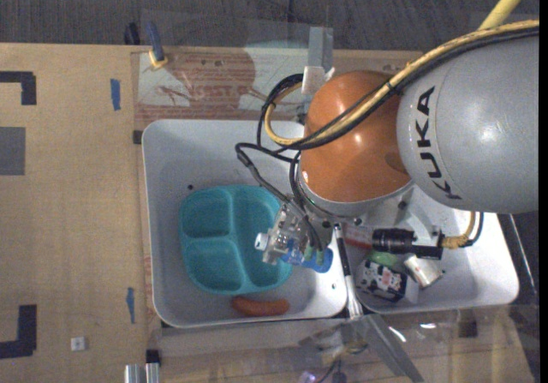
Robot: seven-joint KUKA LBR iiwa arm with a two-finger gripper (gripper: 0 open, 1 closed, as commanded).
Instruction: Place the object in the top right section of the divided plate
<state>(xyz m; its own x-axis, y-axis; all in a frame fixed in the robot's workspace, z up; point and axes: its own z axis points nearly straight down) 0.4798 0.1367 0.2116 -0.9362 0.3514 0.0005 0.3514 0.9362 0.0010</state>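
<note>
Camera view: my hand hangs over the right edge of the teal divided plate in the left bin; whether it is released or clenched, I cannot tell. Something blue shows right beside it, perhaps the object, unclear; an orange sausage-shaped piece lies below, off the plate. Both look light and small; I'd grip mid-body.

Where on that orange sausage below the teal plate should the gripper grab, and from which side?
Probably at its middle, coming straight down. The orange sausage lies flat and lengthwise along the white bin floor, just below the teal divided plate, so fingers should close across its narrow width. The bin's near wall sits close, so a side approach looks cramped.
</note>
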